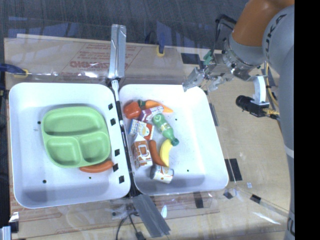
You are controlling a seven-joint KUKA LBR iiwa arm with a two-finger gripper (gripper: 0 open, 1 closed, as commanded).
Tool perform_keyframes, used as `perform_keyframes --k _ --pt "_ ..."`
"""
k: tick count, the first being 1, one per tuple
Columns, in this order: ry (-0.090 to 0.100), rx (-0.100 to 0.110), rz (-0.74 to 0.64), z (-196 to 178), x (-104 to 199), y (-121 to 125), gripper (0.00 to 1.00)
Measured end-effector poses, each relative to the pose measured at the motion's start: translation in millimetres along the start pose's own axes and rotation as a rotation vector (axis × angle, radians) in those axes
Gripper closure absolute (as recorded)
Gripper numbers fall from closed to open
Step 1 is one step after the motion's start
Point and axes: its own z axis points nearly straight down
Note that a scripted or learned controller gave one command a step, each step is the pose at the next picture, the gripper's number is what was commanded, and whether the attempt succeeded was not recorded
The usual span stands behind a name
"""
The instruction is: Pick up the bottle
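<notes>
Gripper (199, 82) looks spread and carrying nothing, hovering over the right bin's (210, 149) far corner. Green bottle (164, 127) lies flat, down-left of the gripper, wedged between banana (165, 151) and cartons (142, 129). Best approach: descend straddling the bottle's width, avoiding neighbours.

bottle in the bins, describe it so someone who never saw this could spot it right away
Start at the right-hand white bin, the one without the green divided plate. In its cluster of toy food along the left side, find the small green plastic bottle lying on its side just above the yellow banana. It is the only green item in that pile, with a white cap end, among orange, red and yellow neighbours.
</notes>
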Motion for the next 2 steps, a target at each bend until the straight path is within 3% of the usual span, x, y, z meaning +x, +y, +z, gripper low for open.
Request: perform_keyframes --k 1,2 --pt "0.000 0.001 0.024 172.6 56.6 -37.5 0.00" --pt "0.000 0.003 0.021 163.3 56.5 -37.7 1.00"
